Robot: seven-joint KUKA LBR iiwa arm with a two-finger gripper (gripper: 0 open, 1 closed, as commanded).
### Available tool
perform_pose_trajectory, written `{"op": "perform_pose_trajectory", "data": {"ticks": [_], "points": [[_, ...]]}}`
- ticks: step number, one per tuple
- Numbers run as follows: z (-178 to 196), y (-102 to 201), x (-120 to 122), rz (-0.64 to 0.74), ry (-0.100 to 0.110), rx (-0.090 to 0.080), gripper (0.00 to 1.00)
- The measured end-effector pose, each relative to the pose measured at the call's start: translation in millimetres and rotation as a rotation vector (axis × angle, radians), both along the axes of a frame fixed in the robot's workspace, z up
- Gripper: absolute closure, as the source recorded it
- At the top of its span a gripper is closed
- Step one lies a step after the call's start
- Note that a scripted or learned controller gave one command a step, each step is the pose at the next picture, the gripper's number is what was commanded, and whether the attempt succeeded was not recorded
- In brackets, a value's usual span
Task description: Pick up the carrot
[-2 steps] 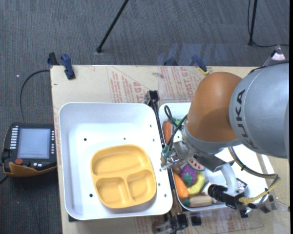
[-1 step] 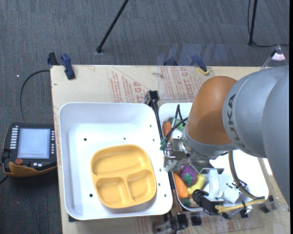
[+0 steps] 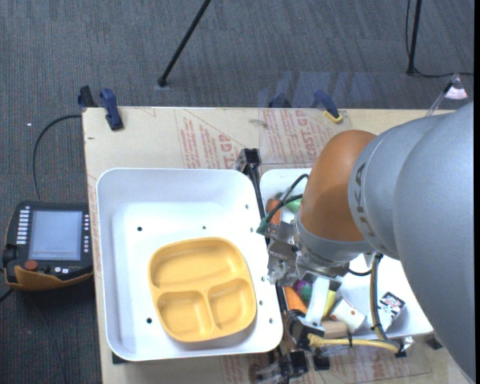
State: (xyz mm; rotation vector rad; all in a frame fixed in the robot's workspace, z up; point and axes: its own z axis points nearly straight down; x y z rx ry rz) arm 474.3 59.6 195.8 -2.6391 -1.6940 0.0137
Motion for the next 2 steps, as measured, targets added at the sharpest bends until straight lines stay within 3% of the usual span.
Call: {"op": "perform_pose_trajectory", "data": {"ticks": [1,2], "points": [[8.0,-1.5,0.0,0.002,0.007,0.000,1.00],[-11.0,-1.9,0.0,-0.177,0.003,0.000,1.00]]}}
